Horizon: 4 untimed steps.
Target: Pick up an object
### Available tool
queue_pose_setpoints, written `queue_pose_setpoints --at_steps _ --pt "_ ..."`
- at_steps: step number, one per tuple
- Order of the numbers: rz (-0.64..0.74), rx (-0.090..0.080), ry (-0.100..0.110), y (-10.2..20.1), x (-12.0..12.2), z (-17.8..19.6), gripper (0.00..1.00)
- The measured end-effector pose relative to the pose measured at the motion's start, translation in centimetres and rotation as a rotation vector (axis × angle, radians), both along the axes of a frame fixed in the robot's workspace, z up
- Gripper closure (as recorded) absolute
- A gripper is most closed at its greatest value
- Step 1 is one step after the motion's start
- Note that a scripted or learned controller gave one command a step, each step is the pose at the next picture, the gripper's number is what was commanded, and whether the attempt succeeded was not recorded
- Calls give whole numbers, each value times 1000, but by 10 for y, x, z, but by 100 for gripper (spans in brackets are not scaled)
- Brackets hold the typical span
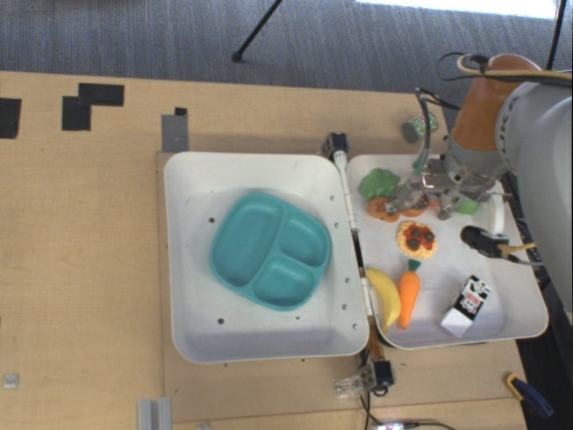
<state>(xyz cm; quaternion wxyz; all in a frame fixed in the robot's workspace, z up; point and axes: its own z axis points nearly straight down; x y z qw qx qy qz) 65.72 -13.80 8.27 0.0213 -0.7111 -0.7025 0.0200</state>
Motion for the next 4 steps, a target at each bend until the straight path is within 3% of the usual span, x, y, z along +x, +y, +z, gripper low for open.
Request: queue_pose_setpoints --at_steps 1,2,3,4 --pt "11 23 1 -36 2 0 0" --pt "16 -2 -58 17 12 3 0" --pt "19 0 -57 19 13 15 100" --pt "20 0 -59 19 13 15 0"
